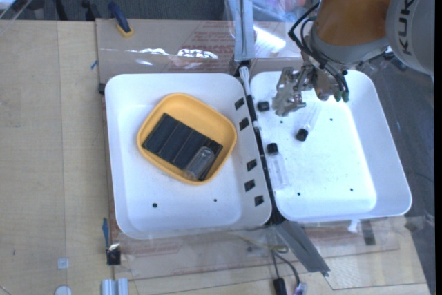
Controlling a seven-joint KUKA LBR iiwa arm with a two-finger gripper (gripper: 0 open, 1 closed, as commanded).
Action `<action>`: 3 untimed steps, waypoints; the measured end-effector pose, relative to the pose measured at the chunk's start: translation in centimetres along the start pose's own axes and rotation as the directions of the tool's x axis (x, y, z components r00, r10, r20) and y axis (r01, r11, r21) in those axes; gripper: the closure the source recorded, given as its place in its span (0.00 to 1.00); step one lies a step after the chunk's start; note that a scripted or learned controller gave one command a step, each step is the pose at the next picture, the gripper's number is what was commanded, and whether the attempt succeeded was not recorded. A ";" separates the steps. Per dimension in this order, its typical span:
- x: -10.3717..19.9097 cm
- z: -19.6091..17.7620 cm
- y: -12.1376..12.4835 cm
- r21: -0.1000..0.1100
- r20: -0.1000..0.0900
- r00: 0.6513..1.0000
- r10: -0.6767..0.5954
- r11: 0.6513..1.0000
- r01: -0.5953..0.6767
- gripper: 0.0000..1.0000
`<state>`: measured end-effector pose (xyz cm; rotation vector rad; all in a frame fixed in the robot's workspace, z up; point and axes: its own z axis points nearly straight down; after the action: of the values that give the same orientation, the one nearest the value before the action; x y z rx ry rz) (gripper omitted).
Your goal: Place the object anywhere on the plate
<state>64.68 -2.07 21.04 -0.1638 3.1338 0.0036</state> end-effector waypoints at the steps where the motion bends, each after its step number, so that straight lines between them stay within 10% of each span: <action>1: -2.4 -3.9 2.1 0.001 0.007 0.976 -0.219 0.976 0.219 1.00; 2: -2.1 1.6 0.7 -0.001 0.000 0.919 -0.394 0.919 0.394 1.00; 3: -2.4 -1.3 2.0 0.003 0.006 0.794 -0.608 0.794 0.608 1.00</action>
<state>66.82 0.16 22.34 -1.1588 2.9082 0.0009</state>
